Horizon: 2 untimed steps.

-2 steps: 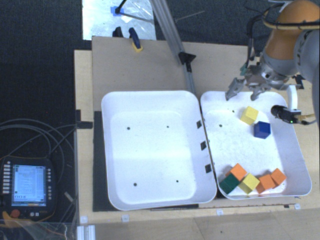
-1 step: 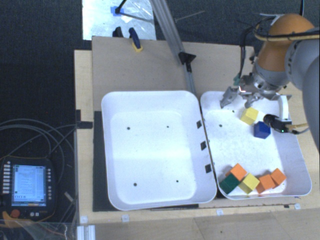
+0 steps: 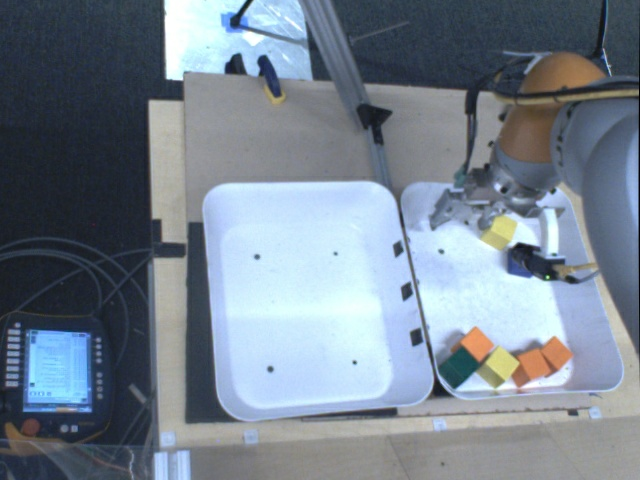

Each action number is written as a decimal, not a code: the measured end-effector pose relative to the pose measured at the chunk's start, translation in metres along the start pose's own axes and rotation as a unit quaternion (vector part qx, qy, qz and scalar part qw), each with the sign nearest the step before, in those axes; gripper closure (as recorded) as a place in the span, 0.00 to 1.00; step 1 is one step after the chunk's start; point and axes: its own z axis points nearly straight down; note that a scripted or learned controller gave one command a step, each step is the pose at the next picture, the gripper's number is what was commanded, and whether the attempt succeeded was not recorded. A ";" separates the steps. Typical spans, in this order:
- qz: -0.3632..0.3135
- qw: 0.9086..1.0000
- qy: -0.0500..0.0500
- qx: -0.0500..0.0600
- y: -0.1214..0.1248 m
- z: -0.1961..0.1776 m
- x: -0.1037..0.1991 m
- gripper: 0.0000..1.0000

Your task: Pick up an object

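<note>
Overhead, two white bins (image 3: 300,198) rest on a tan bench (image 3: 290,128) over dark carpet (image 3: 80,118); the claw (image 3: 497,230) pinches a yellow cube (image 3: 498,232).

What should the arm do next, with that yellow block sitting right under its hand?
Probably lift a little and check. The gripper is low in the right bin, with the yellow block right at it, but a grasp isn't clear. The other blocks lie clustered at the bin's near edge, out of its way.

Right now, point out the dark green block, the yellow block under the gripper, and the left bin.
dark green block (image 3: 458,368), camera view, on its top face.
yellow block (image 3: 498,232), camera view, on its visible upper face beside the gripper.
left bin (image 3: 300,191), camera view, on its far rim.
</note>
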 end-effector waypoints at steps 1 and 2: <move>-0.001 1.000 0.000 -0.004 0.002 -0.015 0.000 1.00; 0.000 1.000 -0.001 -0.005 0.006 -0.075 -0.010 1.00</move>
